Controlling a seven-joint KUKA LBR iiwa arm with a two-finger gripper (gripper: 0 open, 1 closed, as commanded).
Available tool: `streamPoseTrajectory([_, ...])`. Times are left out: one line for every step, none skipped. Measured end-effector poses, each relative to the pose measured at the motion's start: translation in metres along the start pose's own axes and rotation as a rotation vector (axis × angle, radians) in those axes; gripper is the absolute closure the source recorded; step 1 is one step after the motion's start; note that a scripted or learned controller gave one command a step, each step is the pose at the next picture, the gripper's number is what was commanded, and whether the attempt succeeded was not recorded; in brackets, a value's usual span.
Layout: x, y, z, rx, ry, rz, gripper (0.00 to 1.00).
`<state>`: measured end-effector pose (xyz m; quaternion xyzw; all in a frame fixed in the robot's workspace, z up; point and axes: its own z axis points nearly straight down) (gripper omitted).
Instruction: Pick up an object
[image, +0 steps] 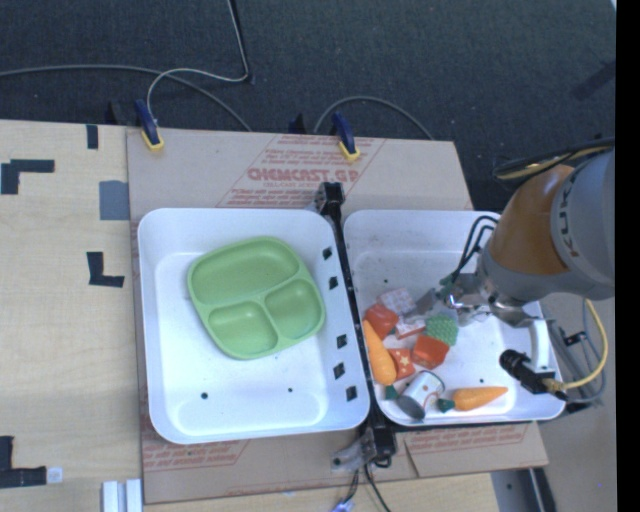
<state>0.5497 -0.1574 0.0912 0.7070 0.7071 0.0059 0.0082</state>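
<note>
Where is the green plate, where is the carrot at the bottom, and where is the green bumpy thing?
green plate (257, 296): camera view, on its middle ridge.
carrot (480, 397): camera view, on its orange body.
green bumpy thing (441, 329): camera view, on its top.

Bins, white, shallow: two, left bin (160, 300), right bin (400, 235).
Plate, green (257, 296), three compartments: one, in left bin.
Carrots, orange, toy: two, one (476, 398) near front of right bin, one (378, 353) by its left wall.
Red pieces: two, (381, 321) and (430, 351).
Green leafy piece (441, 328): one.
Remaining small items in pile: count unclear.
Clamps, blue and yellow: two, (148, 127) and (344, 137).
Arm (550, 235): one.
</note>
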Motion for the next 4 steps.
streamPoseTrajectory([0.023, -0.033, 0.001, 0.004, -0.001, 0.002, 0.00])
streamPoseTrajectory([0.031, -0.063, 0.003, 0.010, 0.000, -0.001, 0.00])
streamPoseTrajectory([0.031, -0.062, -0.007, 0.007, -0.001, 0.000, 1.00])
streamPoseTrajectory([0.099, -0.043, -0.094, 0.020, 0.004, -0.002, 1.00])
